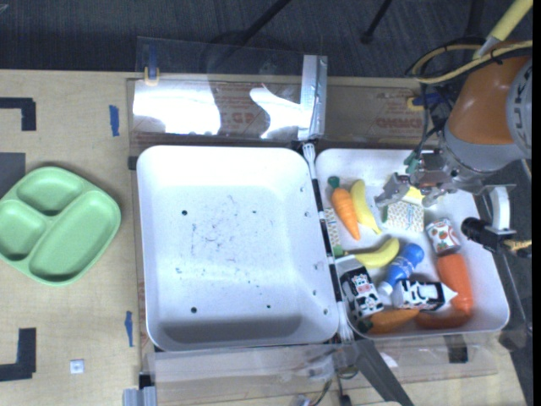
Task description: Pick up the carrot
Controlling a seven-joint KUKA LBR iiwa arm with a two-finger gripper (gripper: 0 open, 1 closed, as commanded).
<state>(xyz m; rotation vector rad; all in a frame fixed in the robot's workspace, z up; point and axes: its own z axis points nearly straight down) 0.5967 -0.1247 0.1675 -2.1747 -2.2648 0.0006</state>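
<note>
Writing: red lettering runs along the brown strip behind the right bin (499, 307), too small and blurred to read; the small red-and-white carton (443, 236) in that bin bears print that cannot be made out.
Carrot (345, 211): lies in the right bin near its left wall, in the back half, green top toward the back, orange body pointing forward.
Beside the carrot: a yellow banana (365, 205) lies just to its right, almost alongside; a second banana (378, 253) lies in front of both.
Hand (416, 186): hovers over the back of the right bin, to the right of the carrot and apart from it, with the first banana between them.
Hand state: whether its fingers are spread or closed cannot be told; nothing is seen gripped.
Other bin contents: blue bottle (406, 261), black-and-white cow-patterned carton (420, 293).
Left of the right bin: the left bin (228, 320), then a green divided plate (56, 224) on the table (68, 125).
</note>
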